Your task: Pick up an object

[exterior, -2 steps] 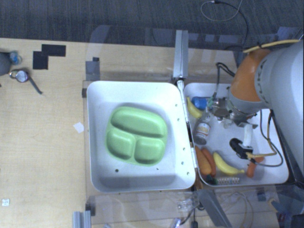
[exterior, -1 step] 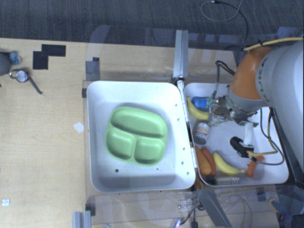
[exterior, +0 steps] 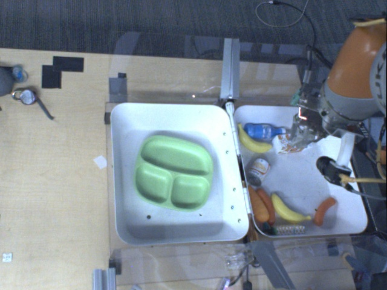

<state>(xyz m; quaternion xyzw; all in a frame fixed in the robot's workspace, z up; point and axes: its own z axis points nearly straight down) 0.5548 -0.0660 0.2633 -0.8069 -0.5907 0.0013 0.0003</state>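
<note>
The left bin (exterior: 121, 180) holds a green 3-compartment tray (exterior: 174, 173). In the right bin (exterior: 357, 219), the gripper (exterior: 297, 139) hangs at 12 o'clock; whether it is open or closed cannot be told. A blue bottle (exterior: 261, 130) and 1 banana (exterior: 253, 143) lie at 11 o'clock, another banana (exterior: 289, 211) at 6, a carrot (exterior: 261, 205) at 7, a small can (exterior: 259, 168) at 9.

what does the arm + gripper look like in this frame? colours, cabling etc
Arm enters from the view's right: rounded grey body with a broad orange band above the wrist. Below it, a metallic gripper assembly with small fittings and a red-lit spot. Dark cables run along the wrist housing. No legible markings.
</note>
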